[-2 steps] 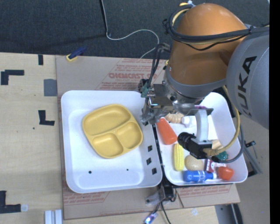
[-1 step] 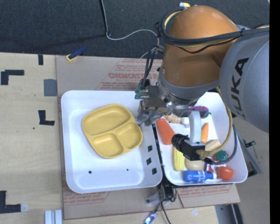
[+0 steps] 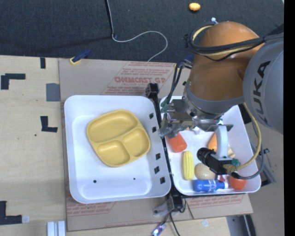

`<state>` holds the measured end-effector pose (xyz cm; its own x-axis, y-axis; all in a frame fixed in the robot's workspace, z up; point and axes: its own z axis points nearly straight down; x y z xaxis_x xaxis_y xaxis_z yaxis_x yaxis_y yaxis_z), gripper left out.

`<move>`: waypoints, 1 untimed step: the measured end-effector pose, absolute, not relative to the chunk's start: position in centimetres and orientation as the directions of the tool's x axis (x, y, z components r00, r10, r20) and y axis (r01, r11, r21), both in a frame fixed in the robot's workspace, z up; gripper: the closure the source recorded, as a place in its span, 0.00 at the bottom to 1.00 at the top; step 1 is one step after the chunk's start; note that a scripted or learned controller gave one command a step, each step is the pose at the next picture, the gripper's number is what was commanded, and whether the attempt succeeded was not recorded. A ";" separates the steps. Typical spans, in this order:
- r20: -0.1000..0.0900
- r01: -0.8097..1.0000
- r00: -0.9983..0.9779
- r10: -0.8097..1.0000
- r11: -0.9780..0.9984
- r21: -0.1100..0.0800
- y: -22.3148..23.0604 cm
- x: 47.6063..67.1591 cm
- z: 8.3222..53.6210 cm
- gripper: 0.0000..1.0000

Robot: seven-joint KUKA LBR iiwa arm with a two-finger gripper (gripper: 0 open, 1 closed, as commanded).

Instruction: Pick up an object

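Bench: a tan cardboard sheet [image 3: 133, 78] with red print lies under both bins, dark carpet [image 3: 55, 27] fills the top of the frame, and a pale board with black marks runs down the left side.
Arm: the grey and orange arm [image 3: 226, 64] fills the upper right of the frame and hangs over the right bin.
Left bin: the white bin [image 3: 78, 184] sits left of centre and holds one thing.
Right bin: the white bin [image 3: 244, 133] sits in the lower right, touching the left bin along a row of black clips.
Plate: a yellow divided plate [image 3: 118, 137] lies in the middle of the left bin, turned at a slant.
Gripper: the gripper [image 3: 177, 123] is at the upper left corner of the right bin, just above the orange cup; whether it is apart or together cannot be told.
Orange cup: an orange cup [image 3: 177, 143] lies just below the gripper, near the bin's left wall.
Corn: a yellow corn cob [image 3: 187, 165] stands below the orange cup.
Blue bottle: a blue bottle [image 3: 206, 185] lies along the bottom wall of the right bin.
Small fruit: an orange piece [image 3: 194, 6] lies on the carpet at the top edge of the frame.
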<state>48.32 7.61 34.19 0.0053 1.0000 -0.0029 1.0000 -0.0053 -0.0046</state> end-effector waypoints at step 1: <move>0.002 1.000 -0.007 1.000 0.007 0.002 12.1 48.4 38.6 1.00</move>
